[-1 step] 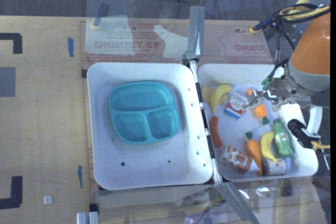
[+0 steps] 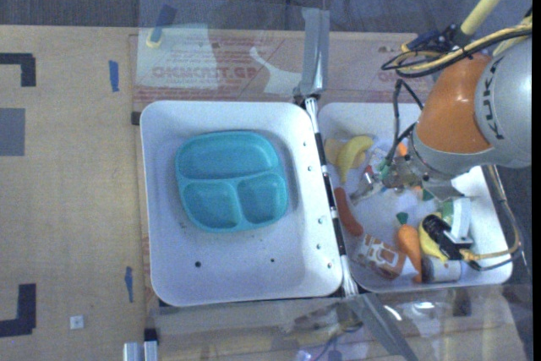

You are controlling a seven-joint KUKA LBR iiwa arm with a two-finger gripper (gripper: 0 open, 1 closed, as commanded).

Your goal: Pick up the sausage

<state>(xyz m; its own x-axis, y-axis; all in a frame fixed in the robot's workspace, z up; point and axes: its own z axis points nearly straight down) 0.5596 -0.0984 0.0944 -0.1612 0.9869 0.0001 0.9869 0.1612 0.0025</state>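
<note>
Teal divided plate (image 2: 230,179) in the left bin (image 2: 161,249). Sausage (image 2: 347,212) lying untouched along the right bin's (image 2: 494,220) left wall, below the banana (image 2: 355,153). Gripper (image 2: 374,182) poised just right of it, fingers apart, grasping nothing. Descent, grasp and lift all still to do.

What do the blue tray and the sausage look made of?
Blue tray: likely moulded plastic, with uniform turquoise colour, rounded compartments and a soft sheen. Sausage: probably a plastic or rubber toy, smooth and evenly red-brown; too small to tell which.
</note>
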